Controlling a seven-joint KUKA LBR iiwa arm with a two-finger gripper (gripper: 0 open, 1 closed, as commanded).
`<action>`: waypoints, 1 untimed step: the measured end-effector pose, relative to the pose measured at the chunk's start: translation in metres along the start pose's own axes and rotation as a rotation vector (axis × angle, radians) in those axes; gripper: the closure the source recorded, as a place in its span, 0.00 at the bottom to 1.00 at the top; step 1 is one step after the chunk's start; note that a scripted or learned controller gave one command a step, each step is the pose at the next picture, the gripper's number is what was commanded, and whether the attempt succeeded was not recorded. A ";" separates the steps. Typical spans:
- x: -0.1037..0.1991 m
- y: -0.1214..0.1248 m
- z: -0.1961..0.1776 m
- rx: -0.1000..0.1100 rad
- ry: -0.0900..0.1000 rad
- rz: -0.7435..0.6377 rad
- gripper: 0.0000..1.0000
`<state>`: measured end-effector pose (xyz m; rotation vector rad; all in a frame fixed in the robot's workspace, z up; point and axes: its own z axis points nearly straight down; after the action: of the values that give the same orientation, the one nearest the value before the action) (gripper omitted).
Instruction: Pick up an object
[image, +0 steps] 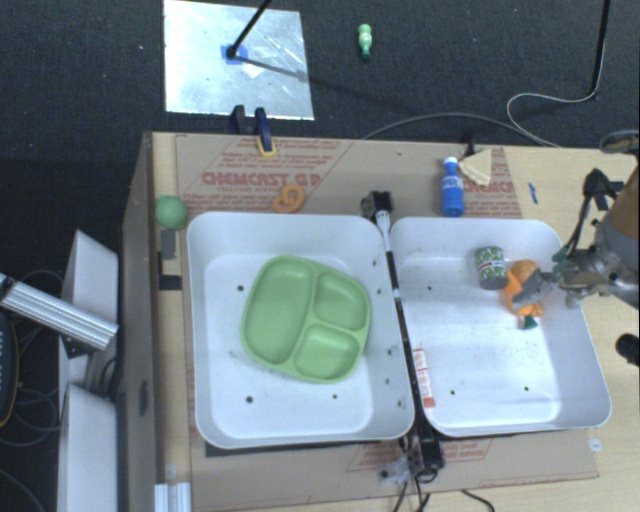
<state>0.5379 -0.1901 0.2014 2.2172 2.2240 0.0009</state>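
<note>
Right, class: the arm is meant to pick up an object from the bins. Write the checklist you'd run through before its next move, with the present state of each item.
1. Target available: orange object lies in the right bin: ok.
2. Gripper near it: ok.
3. Object between the fingers: cannot tell.
4. Neighbour spaced off: small can sits right beside the orange object: not ok.
5. Green divided plate lies in the left bin, away from the arm: ok.
</note>
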 end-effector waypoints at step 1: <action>-0.016 0.073 0.118 0.001 0.000 -0.002 0.00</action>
<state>0.6113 -0.2059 0.0837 2.2159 2.2266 0.0004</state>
